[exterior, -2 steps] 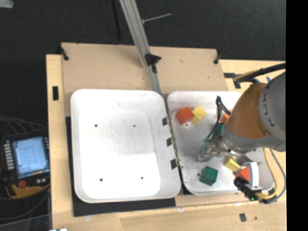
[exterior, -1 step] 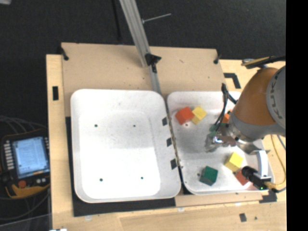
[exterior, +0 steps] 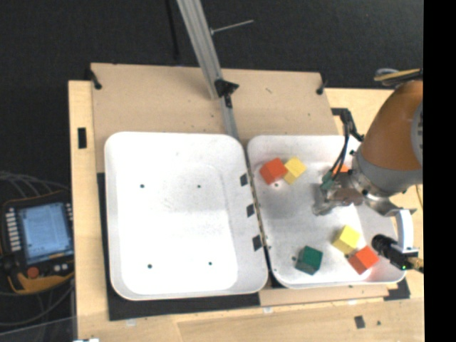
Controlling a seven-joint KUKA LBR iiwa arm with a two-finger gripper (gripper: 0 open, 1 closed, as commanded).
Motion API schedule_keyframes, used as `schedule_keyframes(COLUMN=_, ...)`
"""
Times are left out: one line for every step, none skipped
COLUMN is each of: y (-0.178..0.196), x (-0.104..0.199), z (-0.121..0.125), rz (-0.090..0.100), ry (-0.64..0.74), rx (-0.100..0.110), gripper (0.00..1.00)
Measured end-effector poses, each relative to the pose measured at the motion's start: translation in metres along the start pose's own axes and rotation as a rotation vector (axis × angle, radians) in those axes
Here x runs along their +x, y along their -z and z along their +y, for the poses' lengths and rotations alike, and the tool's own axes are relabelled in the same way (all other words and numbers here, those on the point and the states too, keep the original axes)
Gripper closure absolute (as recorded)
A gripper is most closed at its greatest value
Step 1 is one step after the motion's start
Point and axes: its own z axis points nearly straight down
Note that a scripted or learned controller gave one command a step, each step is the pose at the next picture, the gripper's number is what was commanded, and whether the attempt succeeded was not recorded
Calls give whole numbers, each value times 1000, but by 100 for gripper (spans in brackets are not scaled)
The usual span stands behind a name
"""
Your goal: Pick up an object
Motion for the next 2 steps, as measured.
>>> schedule_keyframes(y=40, x=-1, z=2, rz=0, ry=1, rx=0, gripper=100)
schedule_keyframes(y=47, x=52, z=19, rz=3, ry=4, rx=4, gripper=100)
